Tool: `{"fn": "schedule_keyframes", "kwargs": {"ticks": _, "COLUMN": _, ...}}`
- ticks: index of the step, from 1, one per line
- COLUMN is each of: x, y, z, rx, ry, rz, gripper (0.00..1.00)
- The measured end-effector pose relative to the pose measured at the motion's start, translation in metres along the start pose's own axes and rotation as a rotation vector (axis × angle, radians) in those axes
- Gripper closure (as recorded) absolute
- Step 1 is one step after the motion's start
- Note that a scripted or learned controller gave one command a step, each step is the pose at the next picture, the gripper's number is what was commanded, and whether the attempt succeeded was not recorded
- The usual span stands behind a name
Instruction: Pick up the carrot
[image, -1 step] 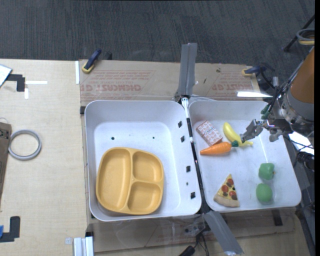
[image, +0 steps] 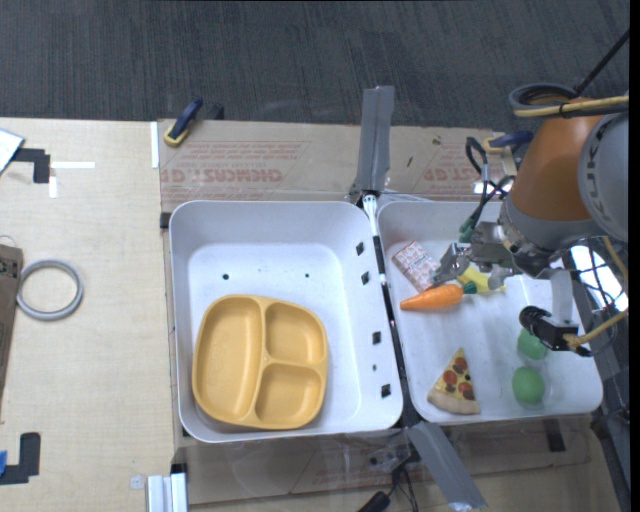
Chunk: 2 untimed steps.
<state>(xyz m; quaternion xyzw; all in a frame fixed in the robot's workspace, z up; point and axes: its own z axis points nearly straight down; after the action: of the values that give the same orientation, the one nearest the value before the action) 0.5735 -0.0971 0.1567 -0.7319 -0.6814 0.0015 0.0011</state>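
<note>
Grey arm (image: 610, 180), orange band, black cables.

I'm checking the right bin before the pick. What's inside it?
The right bin holds the carrot, a pizza slice, a pink packet, two green balls and a yellow item partly covered by the hand.

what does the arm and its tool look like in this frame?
Grey arm with a rounded orange band above the wrist. Black and yellow cables loop around it. The tool is a small dark-and-metal two-finger unit at the end.
</note>
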Motion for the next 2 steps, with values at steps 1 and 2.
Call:
{"fn": "schedule_keyframes", "kwargs": {"ticks": 1, "x": -0.001, "y": 0.002, "z": 0.065, "rx": -0.003, "ry": 0.001, "rz": 0.137, "gripper": 0.0}}
{"fn": "schedule_keyframes", "kwargs": {"ticks": 2, "x": -0.035, "y": -0.056, "z": 0.066, "rx": 0.0, "ry": 0.001, "rz": 0.217, "gripper": 0.0}}
